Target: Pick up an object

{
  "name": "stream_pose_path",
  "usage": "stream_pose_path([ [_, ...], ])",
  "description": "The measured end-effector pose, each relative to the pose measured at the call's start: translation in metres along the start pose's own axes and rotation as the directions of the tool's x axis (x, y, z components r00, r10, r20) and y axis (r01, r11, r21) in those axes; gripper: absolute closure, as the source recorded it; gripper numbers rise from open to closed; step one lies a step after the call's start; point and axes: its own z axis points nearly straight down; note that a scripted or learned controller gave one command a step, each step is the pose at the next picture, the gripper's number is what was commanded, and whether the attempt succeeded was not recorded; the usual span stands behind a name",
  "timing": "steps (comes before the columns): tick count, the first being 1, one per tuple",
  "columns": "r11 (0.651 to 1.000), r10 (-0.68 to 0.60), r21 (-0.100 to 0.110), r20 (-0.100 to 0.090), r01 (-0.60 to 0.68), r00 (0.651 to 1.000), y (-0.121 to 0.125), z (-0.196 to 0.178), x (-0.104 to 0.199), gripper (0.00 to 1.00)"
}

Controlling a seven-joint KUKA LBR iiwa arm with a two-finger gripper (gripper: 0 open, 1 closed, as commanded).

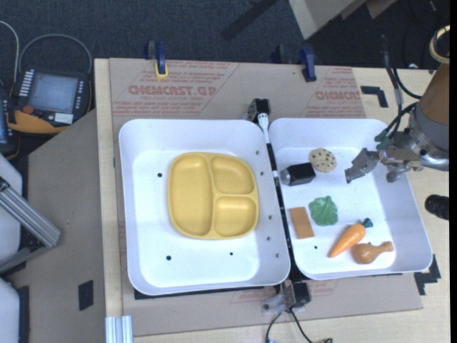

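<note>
The right bin (400,213) holds several small items: a speckled cookie (323,160), a black block (298,174), a green leafy piece (323,211), a flat orange slab (303,223), a carrot (348,238) and a brown drumstick (371,251). My gripper (375,170) hangs over the bin's upper right part, right of the cookie and above the carrot. Its fingers are spread open with nothing between them.
The left bin (143,191) carries a yellow divided plate (213,194). A black clamp (260,109) sits at the top where the two bins meet. Cables run along the bench's right side near the arm (435,113).
</note>
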Motion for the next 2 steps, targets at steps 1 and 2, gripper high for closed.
stream_pose_path([
  [1,1.0,-0.003,-0.013,0.002,0.003,1.0,0.002,-0.007,0.0,0.0],
  [2,1.0,-0.002,-0.007,0.0,0.002,1.0,0.004,0.038,-0.005,0.0],
])
